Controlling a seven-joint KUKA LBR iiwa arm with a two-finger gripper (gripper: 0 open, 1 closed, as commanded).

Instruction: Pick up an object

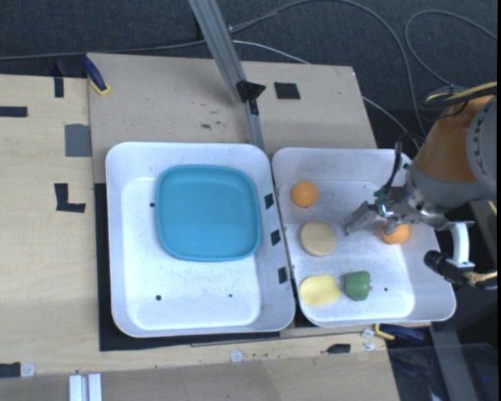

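The right bin (426, 303) holds several small items: an orange ball (305, 194) at its far left, a beige round disc (318, 239) in the middle, a yellow lump (319, 290) and a green pepper-like piece (357, 285) at the front. Another orange piece (396, 235) lies near the bin's right side, partly under the wrist. My gripper (372, 220) hangs low over the bin between the beige disc and this orange piece. It is open, one dark finger (355, 220) points left toward the disc, and nothing sits between the fingers.
The left bin (125, 249) holds a blue square plate (207, 212). A grey metal pole (227, 53) slants down to the bins' far edge. Cables (384, 32) trail over the dark floor behind, and the arm (459, 157) covers the right bin's far right corner.
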